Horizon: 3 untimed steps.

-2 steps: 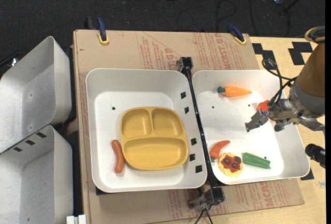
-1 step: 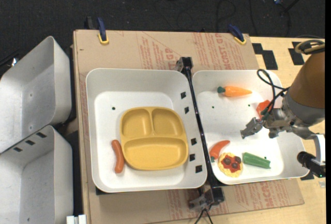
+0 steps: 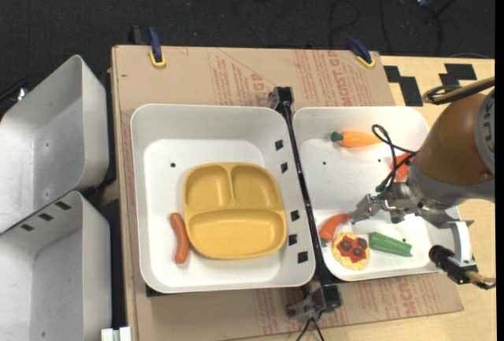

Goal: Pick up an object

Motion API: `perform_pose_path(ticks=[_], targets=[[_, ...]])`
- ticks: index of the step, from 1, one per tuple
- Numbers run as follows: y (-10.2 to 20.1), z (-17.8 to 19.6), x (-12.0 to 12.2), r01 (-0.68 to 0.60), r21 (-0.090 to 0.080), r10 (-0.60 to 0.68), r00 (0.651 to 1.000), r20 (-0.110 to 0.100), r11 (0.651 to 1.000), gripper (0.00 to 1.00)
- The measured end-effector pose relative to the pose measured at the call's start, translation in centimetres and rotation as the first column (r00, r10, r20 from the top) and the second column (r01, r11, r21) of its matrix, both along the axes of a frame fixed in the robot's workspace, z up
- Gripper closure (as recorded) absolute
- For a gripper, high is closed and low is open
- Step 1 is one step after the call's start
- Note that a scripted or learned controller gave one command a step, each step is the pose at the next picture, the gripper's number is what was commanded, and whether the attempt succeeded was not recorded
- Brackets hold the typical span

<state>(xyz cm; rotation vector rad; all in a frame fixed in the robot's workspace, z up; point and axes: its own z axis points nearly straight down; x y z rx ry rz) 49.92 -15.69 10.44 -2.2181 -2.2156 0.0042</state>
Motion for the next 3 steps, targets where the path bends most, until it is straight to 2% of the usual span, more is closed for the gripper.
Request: perform_pose_path(ticks=[1, 3], targets=[[-0.1, 1.4, 0.2, 0.002, -0.003, -0.002, 1.000, 0.007, 1.000, 1.00], [1.0, 10.3, 0.6, -0.005, -0.005, 0.005, 1.000, 0.012, 1.000, 1.00]])
